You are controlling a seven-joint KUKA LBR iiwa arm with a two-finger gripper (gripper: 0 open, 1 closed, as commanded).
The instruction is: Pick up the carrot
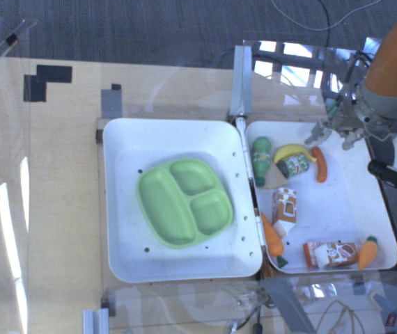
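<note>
Pale wooden bench [52, 186], running the full width below a dark carpet strip. Directly on top: two shallow white bins side by side, left bin [122, 242] and right bin [366, 207], rims touching. Black tape patches [44, 81] stuck near the far left corner. Grey metal brackets [111, 101] beside the bins' corners.

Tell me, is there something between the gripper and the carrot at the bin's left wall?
Yes. The gripper hangs over the right bin's top edge; the carrot lies low-left. Between them lie the banana, a small can and a carton.
</note>
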